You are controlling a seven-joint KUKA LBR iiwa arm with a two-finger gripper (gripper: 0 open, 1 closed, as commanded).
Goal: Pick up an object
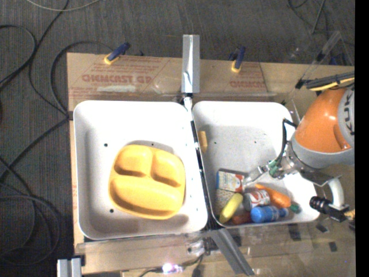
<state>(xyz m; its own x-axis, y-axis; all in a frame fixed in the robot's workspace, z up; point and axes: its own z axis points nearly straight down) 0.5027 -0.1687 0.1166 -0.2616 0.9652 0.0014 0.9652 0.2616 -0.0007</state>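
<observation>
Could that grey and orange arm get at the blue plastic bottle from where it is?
Probably yes. The blue plastic bottle lies uncovered on top of the pile in the right white bin, and the end effector hangs just above it.

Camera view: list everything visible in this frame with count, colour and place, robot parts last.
White bins: 2, side by side on the bench.
Sectioned tray: 1, yellow, centre of left bin.
Small stick: 1, orange-tan, right bin by its left wall.
Carton: 1, white with blue and red print, right bin near front.
Banana: 1, yellow, right bin front.
Carrot: 1, orange, right bin front.
Bottle: 1, blue, right bin front edge.
Clamps: 2, blue and yellow, on the board behind the bins.
Arm: 1, grey with orange band, over right bin.
Gripper: 1, above the pile.
</observation>
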